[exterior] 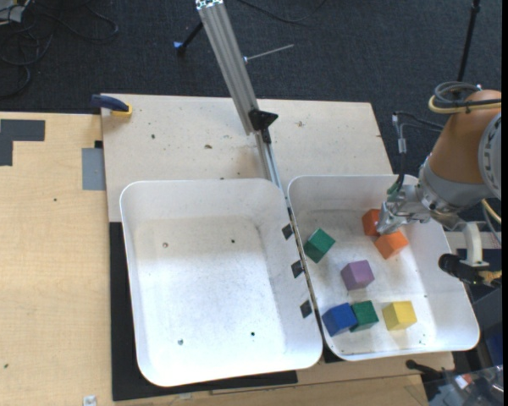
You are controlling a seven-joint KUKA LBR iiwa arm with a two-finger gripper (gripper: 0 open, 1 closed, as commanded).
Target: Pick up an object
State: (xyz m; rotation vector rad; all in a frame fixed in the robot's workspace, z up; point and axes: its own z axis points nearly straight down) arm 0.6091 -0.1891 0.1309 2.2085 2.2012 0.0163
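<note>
Right-hand shallow white bin (457, 332): gripper (391, 224), finger state indiscernible, sits between two orange plastic cubes (393, 244), one just below it.

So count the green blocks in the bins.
2, both in the right bin: one green block near the divider, another green block between the blue block and yellow block. The hand may hide others.

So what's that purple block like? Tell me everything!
The purple block is a small cube, matte like foam or painted wood, pale violet. It sits turned at an angle on the floor of the right bin, near the middle. Nothing seems to touch it: an orange block lies above and to the right, and a dark green block below.
</note>
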